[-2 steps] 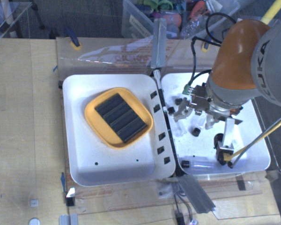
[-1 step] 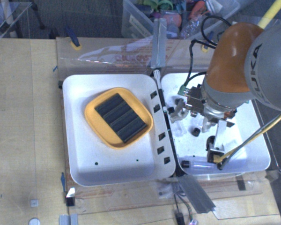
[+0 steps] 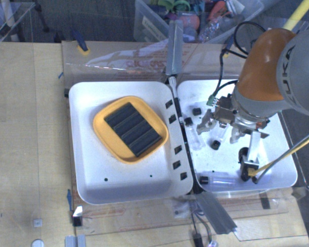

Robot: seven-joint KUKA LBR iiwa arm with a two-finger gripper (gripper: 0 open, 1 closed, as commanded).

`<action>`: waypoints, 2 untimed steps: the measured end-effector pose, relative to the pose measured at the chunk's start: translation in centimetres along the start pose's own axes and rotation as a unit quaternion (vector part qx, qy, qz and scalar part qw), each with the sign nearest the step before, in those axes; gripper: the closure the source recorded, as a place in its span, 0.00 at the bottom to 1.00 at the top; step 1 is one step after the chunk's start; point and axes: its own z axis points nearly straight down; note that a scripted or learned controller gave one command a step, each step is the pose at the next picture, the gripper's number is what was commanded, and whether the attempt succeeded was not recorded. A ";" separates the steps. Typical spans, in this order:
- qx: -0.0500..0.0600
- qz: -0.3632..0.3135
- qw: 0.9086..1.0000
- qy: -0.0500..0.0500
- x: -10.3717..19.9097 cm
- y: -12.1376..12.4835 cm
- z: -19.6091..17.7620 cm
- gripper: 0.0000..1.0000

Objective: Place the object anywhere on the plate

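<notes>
Now | pincer [image 3: 222,134] over right bin [image 3: 278,176] | fingers apart | holding nothing | plate [image 3: 104,131] in left bin [image 3: 92,187]

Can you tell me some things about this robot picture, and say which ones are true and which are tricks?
1. The yellow plate sits in the left bin. True.
2. A dark ridged slab lies on the plate. True.
3. The plate is in the same bin that the gripper hangs over. False: the gripper is over the right bin, and the plate is in the left one.
4. The band above the robot's wrist is green. False: the orange band is what you see there.
5. A clear tub of colourful things stands beyond the bins. True.
</notes>
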 end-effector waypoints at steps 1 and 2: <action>-0.002 0.029 1.000 0.000 -0.8 0.5 -0.2 0.00; -0.002 0.059 0.998 0.000 0.5 -1.4 -2.2 0.00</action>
